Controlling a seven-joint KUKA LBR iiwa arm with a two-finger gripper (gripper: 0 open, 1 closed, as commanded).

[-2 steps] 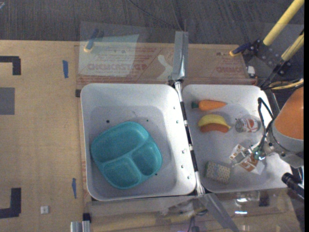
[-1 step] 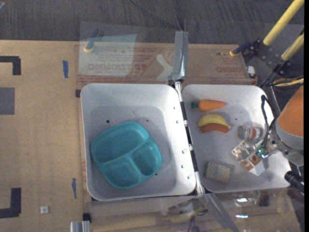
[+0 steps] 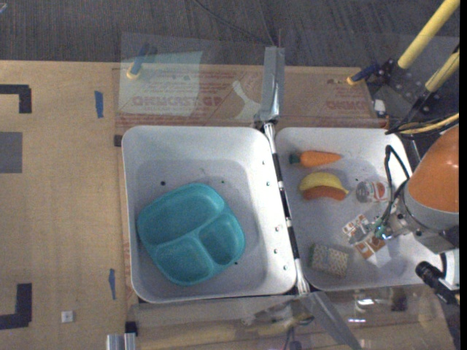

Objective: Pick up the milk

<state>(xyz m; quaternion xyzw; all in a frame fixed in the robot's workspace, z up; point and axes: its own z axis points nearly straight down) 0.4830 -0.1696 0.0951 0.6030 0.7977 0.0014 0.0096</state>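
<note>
Bench (image 3: 58,217): wood-coloured surface with blue tape marks and black corner marks at its left side; two shallow white bins sit side by side upon it.

Left bin (image 3: 146,148): holds one teal divided plate (image 3: 191,232), three compartments, lying flat and set toward the lower left of the bin; nothing rests on the plate.

Right bin (image 3: 292,265): carrot (image 3: 317,158) lies near the upper left corner, green end pointing left; banana (image 3: 323,186) lies just below it, apart from it; a small round cup (image 3: 371,191) with a red-and-white top sits to the right of the banana; a speckled sponge (image 3: 330,259) lies near the lower left edge; milk (image 3: 363,234), a small carton with white and red-brown print, lies on its side on the bin floor, between the sponge and the arm.

Arm (image 3: 438,188): enters from the right, orange band uppermost, wrist lowered over the right bin; gripper (image 3: 382,229) sits at the right end of the milk, touching or just above it, which of the two cannot be told; state of the jaws cannot be told, being hidden beneath the wrist.
</note>
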